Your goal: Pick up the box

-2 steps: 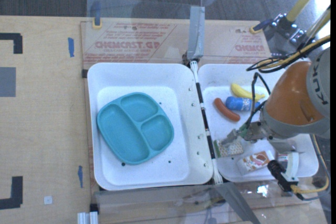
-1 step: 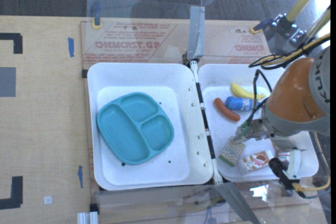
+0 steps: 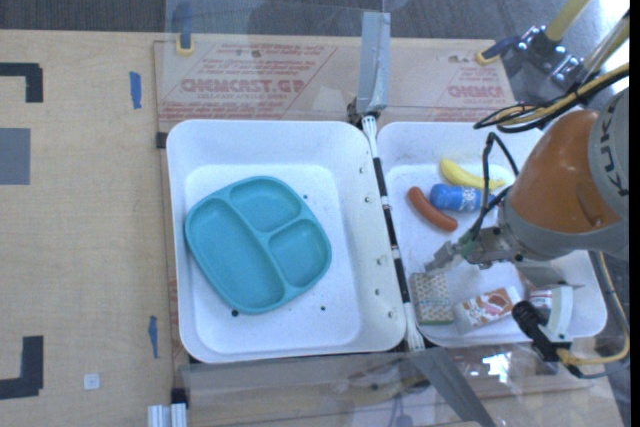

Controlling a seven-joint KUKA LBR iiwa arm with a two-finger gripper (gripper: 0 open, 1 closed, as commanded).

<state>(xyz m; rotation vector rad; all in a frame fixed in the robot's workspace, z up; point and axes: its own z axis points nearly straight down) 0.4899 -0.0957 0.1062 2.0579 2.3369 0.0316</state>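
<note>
Firstly, on the left side of the wooden bench [image 3: 80, 245] I see some black corner marks and small pieces of blue tape. Next comes the left bin [image 3: 200, 140], white and shallow, and inside it lies a turquoise plate [image 3: 257, 243] with three compartments, a little turned. A narrow rim separates this bin from the right bin [image 3: 400, 140]. In the right bin, near the dividing rim, there is a red sausage [image 3: 431, 209], lying at a slant. Just below it, at the near left corner of this bin, lies a small flat thing with a checked pattern [image 3: 432, 295]. Behind the sausage are a blue bottle [image 3: 453, 198] and a yellow banana [image 3: 468, 176], close to each other. The box [image 3: 487, 307], white with red print, lies flat near the front edge of the right bin, just beside the checked thing. The gripper [image 3: 450, 256] is low over the bin, above the checked thing and left of the box, not touching the box. Whether it is spread or pressed together, I cannot tell. The arm [image 3: 565, 190], grey and orange, comes from the right.
</note>
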